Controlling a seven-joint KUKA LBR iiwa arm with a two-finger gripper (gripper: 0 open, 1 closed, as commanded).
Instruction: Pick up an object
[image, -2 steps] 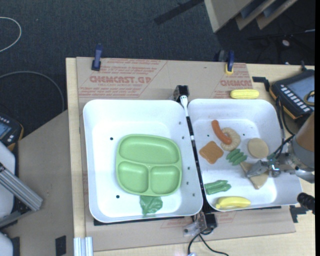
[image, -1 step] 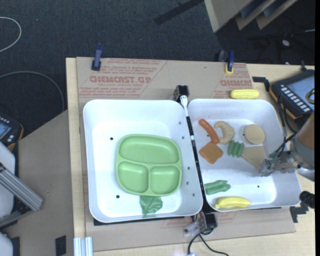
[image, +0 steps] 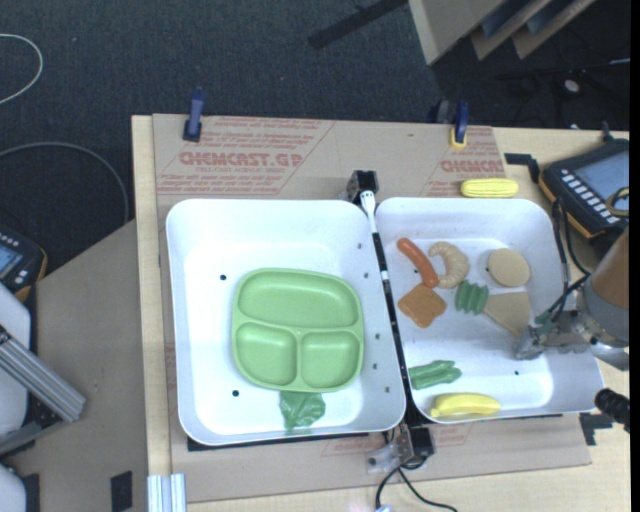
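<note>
Seen from above, the gripper (image: 530, 345) hangs low at the right bin's (image: 520, 210) right side, just beside a tan wedge (image: 507, 311); its opening cannot be told. The left bin (image: 200, 300) holds a green divided tray (image: 297, 329) and a green leaf (image: 302, 409).

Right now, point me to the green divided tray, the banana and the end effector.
green divided tray (image: 297, 328): camera view, middle of the tray.
banana (image: 465, 405): camera view, middle of its length.
end effector (image: 527, 348): camera view, at the fingertips.
</note>
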